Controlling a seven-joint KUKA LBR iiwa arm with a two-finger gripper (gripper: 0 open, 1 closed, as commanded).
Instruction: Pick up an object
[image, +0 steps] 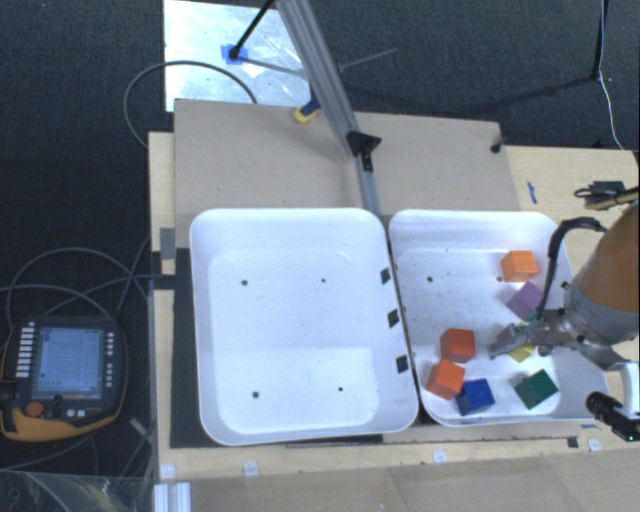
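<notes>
Blocks are lying loose around my gripper (503, 346), which I am holding low over the floor of the right bin (440, 235), reaching in from its right side. Just behind my fingertips, partly tucked under my wrist, a yellow block (521, 353) is peeking out, and it looks to be the nearest candidate; whether I am touching it I cannot tell. A purple block (524, 298) is sitting just above my hand, and an orange block (518, 265) farther up beyond that. Ahead of my fingertips, to the left, a dark orange block (458, 344) is resting near, with another orange one (446, 378) and a blue block (475, 396) below it, the last two lying close against each other. A green block (537, 388) is sitting below my wrist. From this angle I cannot tell whether my fingers are spread or closed, and I am seeing nothing lifted off the bin floor. So I am judging the pick as barely begun: I am down among the objects, but the grasp and the lift are both still to do. The left bin (290, 320) is lying well off to the far side of my hand.
</notes>
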